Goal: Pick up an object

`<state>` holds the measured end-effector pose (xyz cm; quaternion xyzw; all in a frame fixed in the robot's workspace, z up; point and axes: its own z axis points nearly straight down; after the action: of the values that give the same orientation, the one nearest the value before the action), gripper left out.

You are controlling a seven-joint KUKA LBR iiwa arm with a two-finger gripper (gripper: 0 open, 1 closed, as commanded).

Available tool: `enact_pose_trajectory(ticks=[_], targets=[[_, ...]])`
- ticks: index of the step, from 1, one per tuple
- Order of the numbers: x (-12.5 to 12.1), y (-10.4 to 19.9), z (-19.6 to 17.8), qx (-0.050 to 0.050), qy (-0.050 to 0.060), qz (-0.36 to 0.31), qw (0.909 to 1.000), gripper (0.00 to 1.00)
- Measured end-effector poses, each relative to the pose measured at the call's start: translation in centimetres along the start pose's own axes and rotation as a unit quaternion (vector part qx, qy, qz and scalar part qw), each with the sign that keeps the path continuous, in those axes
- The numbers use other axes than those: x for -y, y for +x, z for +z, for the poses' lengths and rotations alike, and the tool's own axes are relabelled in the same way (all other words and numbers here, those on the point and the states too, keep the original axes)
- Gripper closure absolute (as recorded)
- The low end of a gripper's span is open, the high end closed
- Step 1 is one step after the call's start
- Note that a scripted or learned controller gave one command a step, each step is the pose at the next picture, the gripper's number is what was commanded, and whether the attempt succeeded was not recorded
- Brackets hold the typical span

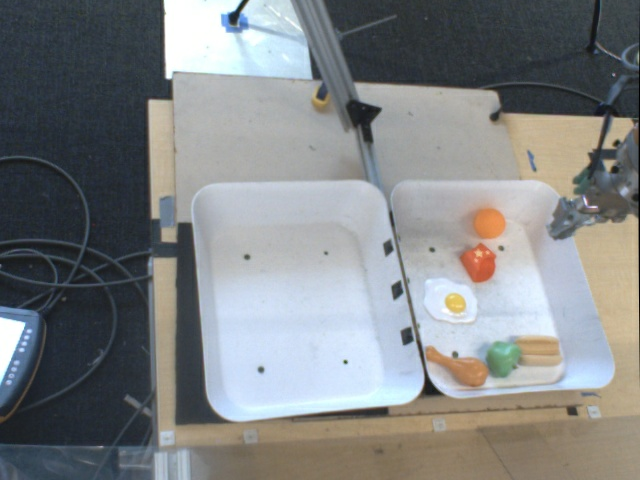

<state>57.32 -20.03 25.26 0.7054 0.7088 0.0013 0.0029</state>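
The right bin [570,268] holds several toy foods: an orange ball [489,222], a red pepper-like piece [479,262], a fried egg [451,302], a drumstick [457,365], a green piece [503,357] and a hot dog bun [538,349]. My gripper [565,219] hangs at the bin's right rim, right of the orange ball and apart from it. Nothing shows between its fingers.
The left bin [215,268] stands beside the right one, with black clips [396,290] along the shared wall. A grey pole [330,53] slants down from the top to the bins' junction. Cables and a tablet [15,353] lie on the floor at left.
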Motion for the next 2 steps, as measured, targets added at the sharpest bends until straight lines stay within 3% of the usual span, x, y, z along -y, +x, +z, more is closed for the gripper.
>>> enact_pose_trajectory(ticks=[2], targets=[[2.0, 10.5, 2.0, -0.003, 0.003, -0.003, 1.0000, 1.00]])
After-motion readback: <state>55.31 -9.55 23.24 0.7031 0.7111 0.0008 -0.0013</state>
